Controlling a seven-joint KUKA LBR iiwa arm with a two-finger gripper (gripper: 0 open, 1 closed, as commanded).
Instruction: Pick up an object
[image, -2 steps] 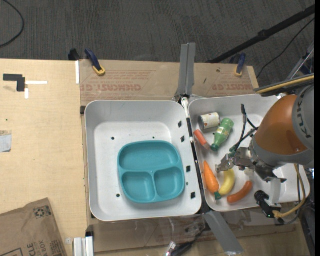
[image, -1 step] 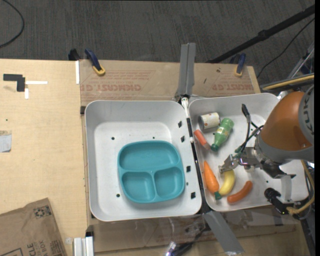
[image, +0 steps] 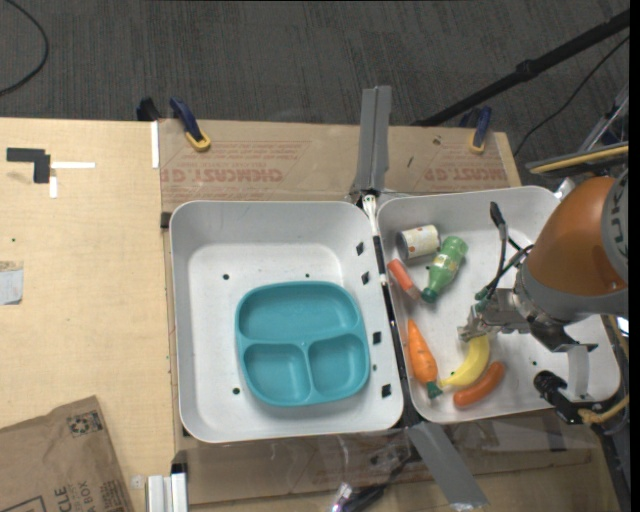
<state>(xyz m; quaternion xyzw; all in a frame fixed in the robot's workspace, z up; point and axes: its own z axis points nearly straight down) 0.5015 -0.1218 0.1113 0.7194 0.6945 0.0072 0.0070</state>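
Hovering jaws (image: 478, 325) just above banana (image: 470, 364) in right bin (image: 520, 205)

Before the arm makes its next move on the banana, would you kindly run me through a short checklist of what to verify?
1. Gripper over the right bin: ok.
2. Gripper close to the banana, near its upper end: ok.
3. Banana actually between the fingers: cannot tell.
4. Clear space around the banana: not ok; the sausage and the carrot lie right beside it.
5. Green bottle and can out of the way, further up the bin: ok.
6. Banana lifted off the bin floor: not ok.
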